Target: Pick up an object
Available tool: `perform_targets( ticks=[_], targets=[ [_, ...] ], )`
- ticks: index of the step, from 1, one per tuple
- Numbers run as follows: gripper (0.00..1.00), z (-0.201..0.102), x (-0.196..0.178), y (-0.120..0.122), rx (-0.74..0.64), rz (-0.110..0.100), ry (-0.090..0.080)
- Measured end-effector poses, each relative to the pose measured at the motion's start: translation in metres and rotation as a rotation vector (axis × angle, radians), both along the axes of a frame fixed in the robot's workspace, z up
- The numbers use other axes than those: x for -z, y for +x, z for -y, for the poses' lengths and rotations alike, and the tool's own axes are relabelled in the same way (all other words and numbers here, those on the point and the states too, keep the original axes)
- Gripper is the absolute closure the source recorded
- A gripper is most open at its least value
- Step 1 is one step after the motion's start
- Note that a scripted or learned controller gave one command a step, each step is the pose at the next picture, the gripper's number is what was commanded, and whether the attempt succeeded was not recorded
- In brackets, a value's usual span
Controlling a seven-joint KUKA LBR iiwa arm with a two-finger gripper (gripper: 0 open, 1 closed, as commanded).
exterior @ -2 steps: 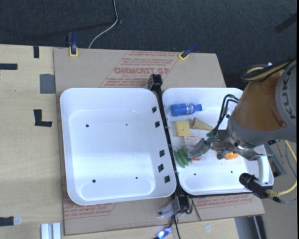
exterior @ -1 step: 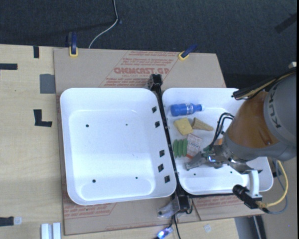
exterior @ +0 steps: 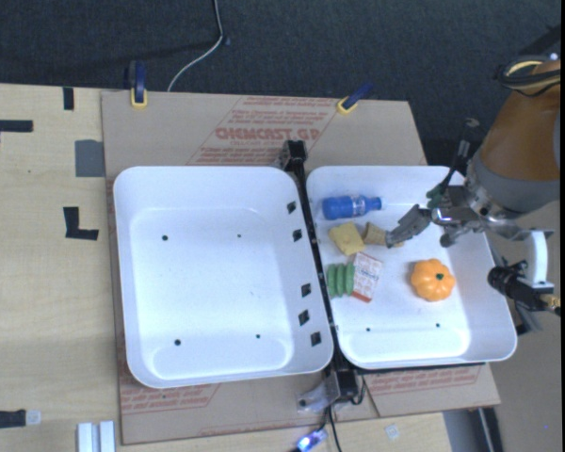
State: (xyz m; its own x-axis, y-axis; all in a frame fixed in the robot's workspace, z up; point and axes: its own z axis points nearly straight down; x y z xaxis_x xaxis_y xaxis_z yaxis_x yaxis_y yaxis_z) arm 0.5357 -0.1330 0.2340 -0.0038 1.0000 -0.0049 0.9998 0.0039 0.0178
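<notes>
In the right bin (exterior: 452, 347) lie a blue bottle (exterior: 351, 206), a yellow block (exterior: 347, 239), a green ridged piece (exterior: 338, 280), a white packet with red print (exterior: 366, 276) and an orange pumpkin-shaped toy (exterior: 431, 280). My gripper (exterior: 424, 234) hangs over the upper middle of that bin, just above the orange toy and to the right of the yellow block. It is open: one dark finger (exterior: 402, 231) points left toward the block, the other (exterior: 448, 237) sits to the right. Nothing is between them.
The left bin (exterior: 132, 281) stands beside the right one, with a black divider rail (exterior: 306, 252) where they meet. Both rest on a cardboard sheet (exterior: 254, 130) held by clamps at the back. The grey and orange arm (exterior: 518, 149) comes in from the right.
</notes>
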Motion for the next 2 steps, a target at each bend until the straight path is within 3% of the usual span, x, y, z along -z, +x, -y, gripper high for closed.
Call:
perform_targets(
  ticks=[1,2],
  targets=[
    [0.00,-0.033,0.089,0.029,-0.001,-0.024,0.006],
    [0.00,-0.034,0.149,0.032,0.005,-0.014,0.007]
  ],
)
